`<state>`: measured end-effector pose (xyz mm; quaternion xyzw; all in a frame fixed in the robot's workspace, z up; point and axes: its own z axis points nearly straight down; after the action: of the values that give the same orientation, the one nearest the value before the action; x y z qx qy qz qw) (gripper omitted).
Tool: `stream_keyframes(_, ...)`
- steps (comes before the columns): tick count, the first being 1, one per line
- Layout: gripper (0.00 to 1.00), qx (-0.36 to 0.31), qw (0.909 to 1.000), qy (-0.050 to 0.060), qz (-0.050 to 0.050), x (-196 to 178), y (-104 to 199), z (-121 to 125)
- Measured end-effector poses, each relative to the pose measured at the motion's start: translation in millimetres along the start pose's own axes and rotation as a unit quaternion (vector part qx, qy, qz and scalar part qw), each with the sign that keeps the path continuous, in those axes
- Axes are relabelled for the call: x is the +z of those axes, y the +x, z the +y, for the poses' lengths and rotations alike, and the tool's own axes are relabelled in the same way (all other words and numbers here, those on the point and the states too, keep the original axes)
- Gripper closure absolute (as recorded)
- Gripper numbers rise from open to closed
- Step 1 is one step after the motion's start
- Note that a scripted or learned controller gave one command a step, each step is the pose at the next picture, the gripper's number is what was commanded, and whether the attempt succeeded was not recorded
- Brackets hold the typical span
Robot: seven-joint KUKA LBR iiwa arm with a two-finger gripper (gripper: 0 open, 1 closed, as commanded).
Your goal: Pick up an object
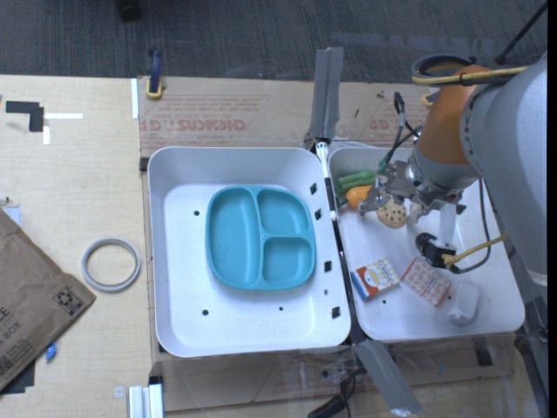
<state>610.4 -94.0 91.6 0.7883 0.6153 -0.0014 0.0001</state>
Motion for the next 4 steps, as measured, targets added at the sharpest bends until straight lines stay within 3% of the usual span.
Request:
stream_keyframes(1,1.0,-0.001,1.0,0.001,-0.001,-9.0,-0.3,0.0)
stream_keyframes(2,1.0,-0.099,0.9951,-0.001,0.0,-100.5,39.7,39.1)
stream_keyframes(3,1.0,-0.201,0.9796,0.0,0.001,-99.8,18.3,-18.7)
stream_keyframes(4,1.0,-0.186,0.9825,0.001,0.001,-99.5,86.8,-59.8)
